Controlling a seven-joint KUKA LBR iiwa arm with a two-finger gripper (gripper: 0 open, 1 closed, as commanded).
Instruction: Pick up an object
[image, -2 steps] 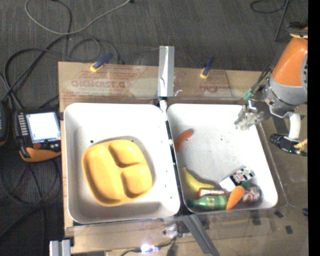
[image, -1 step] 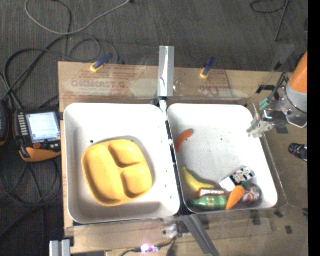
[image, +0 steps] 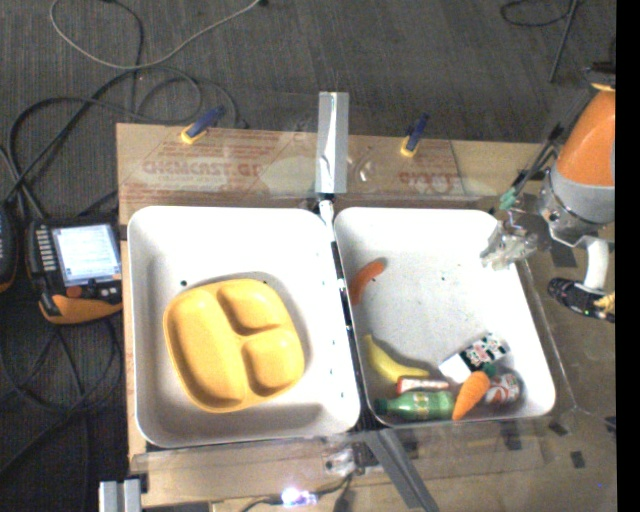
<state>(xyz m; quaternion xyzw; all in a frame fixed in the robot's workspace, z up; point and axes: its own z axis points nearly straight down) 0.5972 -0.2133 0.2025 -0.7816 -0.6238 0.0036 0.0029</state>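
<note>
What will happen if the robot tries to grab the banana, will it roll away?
Probably not far. The banana is curved, so it would likely rock or spin rather than roll. It looks smooth and shiny, so it might slip. A green bottle lies close beside it, which could get nudged too.

The divided tray (image: 236, 343) was yellow; both bins (image: 150, 300) white; carrot (image: 470, 395) orange; bottle (image: 418, 404) green; banana (image: 384, 361) yellow.

Divided tray (image: 235, 345) lies in the left bin (image: 150, 240); right bin (image: 440, 225) holds banana (image: 385, 362), bottle (image: 420, 405) and carrot (image: 470, 395) at frame's lower right.
</note>
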